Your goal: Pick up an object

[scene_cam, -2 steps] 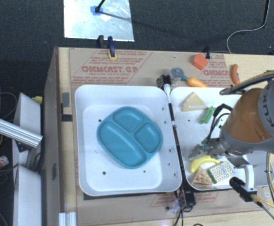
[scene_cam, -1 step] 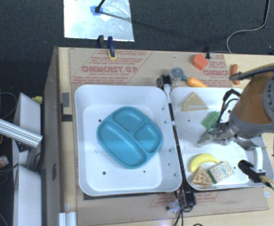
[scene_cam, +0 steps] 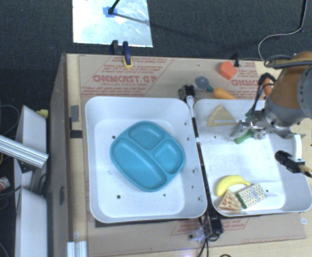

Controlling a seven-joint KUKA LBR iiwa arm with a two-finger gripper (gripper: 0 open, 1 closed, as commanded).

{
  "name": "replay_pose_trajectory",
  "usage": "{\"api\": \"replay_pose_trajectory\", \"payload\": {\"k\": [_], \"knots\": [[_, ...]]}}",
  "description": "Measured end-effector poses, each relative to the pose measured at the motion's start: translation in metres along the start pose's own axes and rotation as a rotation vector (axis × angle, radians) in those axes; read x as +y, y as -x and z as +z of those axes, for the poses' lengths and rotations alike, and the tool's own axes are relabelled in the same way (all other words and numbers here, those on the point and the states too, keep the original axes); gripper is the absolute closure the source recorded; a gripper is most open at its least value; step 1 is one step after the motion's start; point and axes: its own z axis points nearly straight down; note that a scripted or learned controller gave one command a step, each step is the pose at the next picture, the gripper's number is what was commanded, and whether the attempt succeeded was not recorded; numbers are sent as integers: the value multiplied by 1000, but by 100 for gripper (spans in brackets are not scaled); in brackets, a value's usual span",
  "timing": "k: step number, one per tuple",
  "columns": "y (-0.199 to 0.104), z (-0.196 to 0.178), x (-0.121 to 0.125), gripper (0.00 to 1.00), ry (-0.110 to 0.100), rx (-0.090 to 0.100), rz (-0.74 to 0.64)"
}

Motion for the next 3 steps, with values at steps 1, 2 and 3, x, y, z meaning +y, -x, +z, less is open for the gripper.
{"api": "replay_pose_trajectory", "payload": {"k": [1, 2, 3], "knots": [[0, -11, 1, 100, 2, -1, -5], [-8, -128, 9, 100, 3, 0, -1], [-35, -150, 23, 100, 0, 1, -1]]}}
